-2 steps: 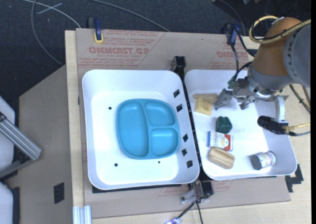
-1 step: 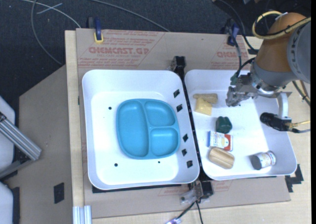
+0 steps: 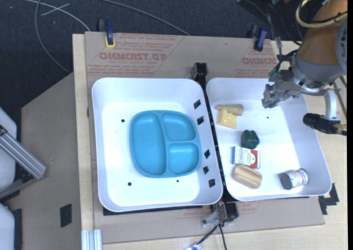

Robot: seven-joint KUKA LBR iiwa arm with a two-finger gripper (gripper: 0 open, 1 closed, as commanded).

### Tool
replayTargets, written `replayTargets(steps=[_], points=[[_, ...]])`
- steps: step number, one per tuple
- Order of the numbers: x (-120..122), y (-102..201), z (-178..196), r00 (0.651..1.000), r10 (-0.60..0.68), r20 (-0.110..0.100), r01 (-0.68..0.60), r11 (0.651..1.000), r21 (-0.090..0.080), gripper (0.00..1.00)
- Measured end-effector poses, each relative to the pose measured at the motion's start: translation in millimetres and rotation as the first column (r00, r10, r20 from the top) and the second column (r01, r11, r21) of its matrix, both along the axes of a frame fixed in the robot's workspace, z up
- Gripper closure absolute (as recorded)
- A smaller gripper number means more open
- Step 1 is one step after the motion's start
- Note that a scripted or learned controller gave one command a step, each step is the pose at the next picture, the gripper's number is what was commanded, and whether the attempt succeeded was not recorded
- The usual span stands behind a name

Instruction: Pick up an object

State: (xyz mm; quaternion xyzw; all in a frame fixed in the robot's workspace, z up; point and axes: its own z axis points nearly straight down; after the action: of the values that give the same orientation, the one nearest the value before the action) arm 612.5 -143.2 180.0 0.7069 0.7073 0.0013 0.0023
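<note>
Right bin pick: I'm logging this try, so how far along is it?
Done: nothing looks picked up yet. The cheese wedge, green piece, small carton, bread roll and little jar all lie in the right bin. In hand: the gripper hangs over the bin's far part, carrying nothing visible. Left: descend, grasp, lift.

A bulky orange band (image 3: 325, 33) sits above the grey wrist (image 3: 311, 72); a yellow cable (image 3: 311, 6) loops over it; the end effector (image 3: 271, 99) below is dull metal grey.
</note>
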Motion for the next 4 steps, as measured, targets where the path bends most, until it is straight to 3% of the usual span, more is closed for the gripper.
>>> replayTargets(steps=[2,4], points=[[-7,-5,103,1.000,0.000,0.002,0.000,1.000,0.000,1.00],[-22,108,95,1.000,0.006,-0.009,-0.006,1.000,0.004,1.00]])
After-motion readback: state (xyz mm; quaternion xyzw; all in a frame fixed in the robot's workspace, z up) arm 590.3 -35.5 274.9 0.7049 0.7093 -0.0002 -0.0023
